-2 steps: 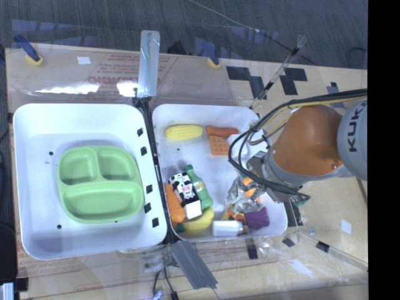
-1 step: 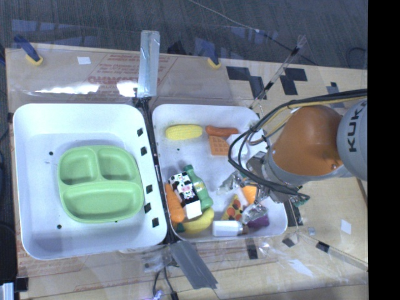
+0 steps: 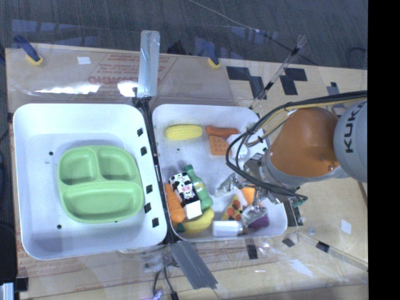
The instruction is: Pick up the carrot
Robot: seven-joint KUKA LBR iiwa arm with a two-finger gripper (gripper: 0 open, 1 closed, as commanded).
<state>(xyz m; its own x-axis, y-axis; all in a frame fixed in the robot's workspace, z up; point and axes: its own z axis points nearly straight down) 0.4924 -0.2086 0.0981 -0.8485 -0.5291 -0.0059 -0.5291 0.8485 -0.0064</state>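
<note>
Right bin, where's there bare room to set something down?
In the right bin, bare floor lies between the corn and the cow carton. The near end is crowded: carrot, banana, gripper. The green tray in the left bin has open compartments.

Even overhead light, fairly bright, bluish cast. Glare patches on the clear plastic sheet along the top of the tabletop. Soft shadows inside the left bin (weak, no hard edges). Overall slightly soft focus, small toys blurry, mild compression noise
</note>
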